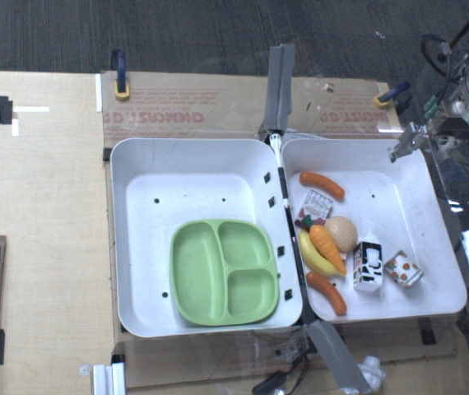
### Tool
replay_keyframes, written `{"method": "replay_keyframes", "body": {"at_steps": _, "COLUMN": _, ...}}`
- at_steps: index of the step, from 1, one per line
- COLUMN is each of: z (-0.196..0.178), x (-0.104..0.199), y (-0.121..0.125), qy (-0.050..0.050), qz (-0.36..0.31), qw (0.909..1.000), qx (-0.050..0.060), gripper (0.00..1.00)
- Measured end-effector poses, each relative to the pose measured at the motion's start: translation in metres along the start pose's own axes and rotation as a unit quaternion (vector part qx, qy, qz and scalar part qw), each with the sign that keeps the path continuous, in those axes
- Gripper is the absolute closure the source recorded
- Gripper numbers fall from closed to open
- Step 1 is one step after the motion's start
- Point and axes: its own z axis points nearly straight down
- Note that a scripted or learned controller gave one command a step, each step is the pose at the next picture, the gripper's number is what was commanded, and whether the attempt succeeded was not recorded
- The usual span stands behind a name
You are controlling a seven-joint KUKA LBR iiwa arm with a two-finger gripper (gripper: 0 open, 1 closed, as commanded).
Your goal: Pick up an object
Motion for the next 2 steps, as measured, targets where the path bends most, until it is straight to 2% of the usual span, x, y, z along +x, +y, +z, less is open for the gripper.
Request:
{"method": "replay_keyframes", "body": {"at_steps": 1, "z": 0.095, "x": 0.036, "y": -0.009, "qy": 0.0, "qz": 0.022, "qw": 0.9998, "qx": 0.0, "gripper": 0.0}}
{"method": "replay_keyframes", "body": {"at_steps": 2, "z": 0.144, "x": 0.062, "y": 0.0, "qy": -0.002, "qz": -0.057, "qw": 0.9984, "qx": -0.005, "gripper": 0.0}}
